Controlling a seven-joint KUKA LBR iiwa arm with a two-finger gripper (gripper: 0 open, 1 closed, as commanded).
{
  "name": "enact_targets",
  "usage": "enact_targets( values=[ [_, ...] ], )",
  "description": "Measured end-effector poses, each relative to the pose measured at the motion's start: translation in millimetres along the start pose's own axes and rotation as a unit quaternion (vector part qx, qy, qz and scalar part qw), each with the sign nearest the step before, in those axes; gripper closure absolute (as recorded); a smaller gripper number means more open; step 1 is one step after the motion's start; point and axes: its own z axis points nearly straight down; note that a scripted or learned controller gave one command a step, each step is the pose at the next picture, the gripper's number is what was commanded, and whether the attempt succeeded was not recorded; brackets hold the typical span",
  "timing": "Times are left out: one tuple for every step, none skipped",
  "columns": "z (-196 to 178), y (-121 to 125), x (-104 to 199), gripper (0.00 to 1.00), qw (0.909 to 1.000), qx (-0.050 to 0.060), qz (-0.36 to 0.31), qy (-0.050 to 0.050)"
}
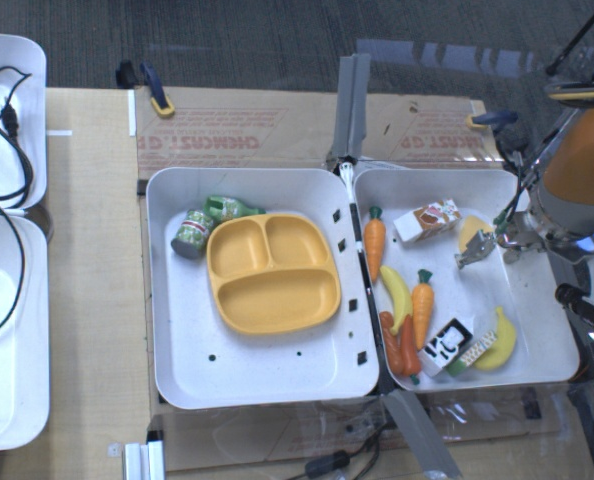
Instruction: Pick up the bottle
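Observation:
The bottle is green and lies on its side in the left bin, at the back left, just behind the yellow divided plate. My gripper hangs over the right bin, near its back right part, beside a yellow piece. It is far to the right of the bottle. The arm's orange band shows at the right edge of the view.
A green-labelled can lies beside the bottle. The right bin holds two carrots, two bananas, a red-and-white packet, a black-and-white box and red pieces. A ridge divides the bins.

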Motion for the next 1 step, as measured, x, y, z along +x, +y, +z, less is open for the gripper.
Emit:
enact_targets(
  values=[
    [2.1, -37.3, 53.5, 0.00, 0.9940, 0.002, -0.109, -0.005]
  ],
)
